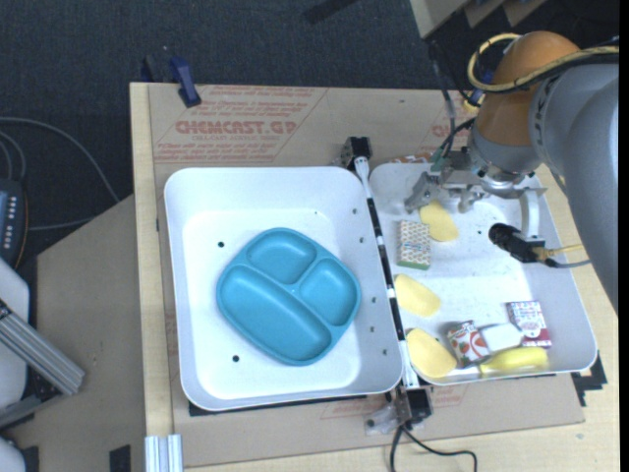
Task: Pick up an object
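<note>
Two white bins (197,264) sit side by side; the gripper (444,197) hovers over a yellow chip (439,222), its grip state unclear.

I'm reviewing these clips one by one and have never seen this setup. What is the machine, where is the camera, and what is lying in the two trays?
One fixed camera looks down at a slant on a bench. The grey arm with an orange band reaches in from the right; its gripper hangs low over the far end of the right bin, just above a pale yellow piece. Nothing is visibly held. That bin also has a patterned packet, more yellow pieces and small red-and-white packets. The left bin holds a blue divided plate.
</note>
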